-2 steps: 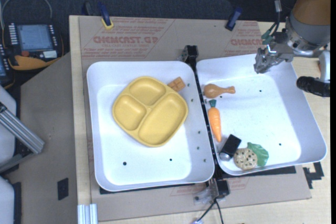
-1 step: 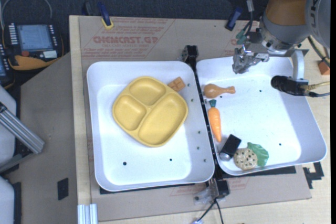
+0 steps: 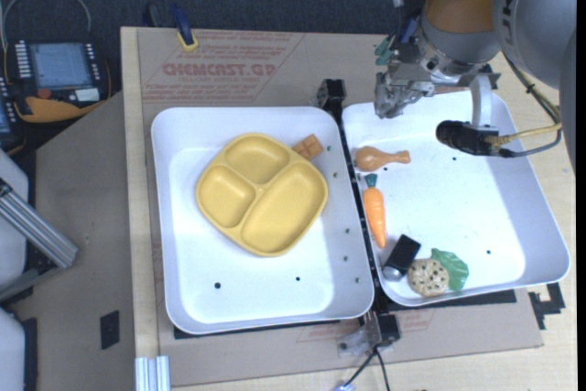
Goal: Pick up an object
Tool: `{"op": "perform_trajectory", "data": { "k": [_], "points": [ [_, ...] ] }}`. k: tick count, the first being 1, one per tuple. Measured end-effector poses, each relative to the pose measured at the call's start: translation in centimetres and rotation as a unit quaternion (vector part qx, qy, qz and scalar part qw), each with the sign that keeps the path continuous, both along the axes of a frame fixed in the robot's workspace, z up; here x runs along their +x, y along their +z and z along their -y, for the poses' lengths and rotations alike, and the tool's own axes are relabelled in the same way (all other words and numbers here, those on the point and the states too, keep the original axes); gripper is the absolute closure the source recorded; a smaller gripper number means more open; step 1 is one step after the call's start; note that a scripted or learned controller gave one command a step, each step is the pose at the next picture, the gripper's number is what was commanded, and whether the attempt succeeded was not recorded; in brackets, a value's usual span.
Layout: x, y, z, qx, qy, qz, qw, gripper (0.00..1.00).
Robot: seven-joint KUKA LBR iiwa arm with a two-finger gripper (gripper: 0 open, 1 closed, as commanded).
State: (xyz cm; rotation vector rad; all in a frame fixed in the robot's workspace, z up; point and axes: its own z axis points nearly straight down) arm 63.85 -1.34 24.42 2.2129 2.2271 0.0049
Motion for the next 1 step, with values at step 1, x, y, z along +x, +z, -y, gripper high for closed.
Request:
{"op": "perform_trajectory", "data": {
  "k": [1],
  "points": [
    [0.54, -1.71, -5.58, 0.0000, -0.001, -0.003, 1.0000, 1.00]
  ]
}}
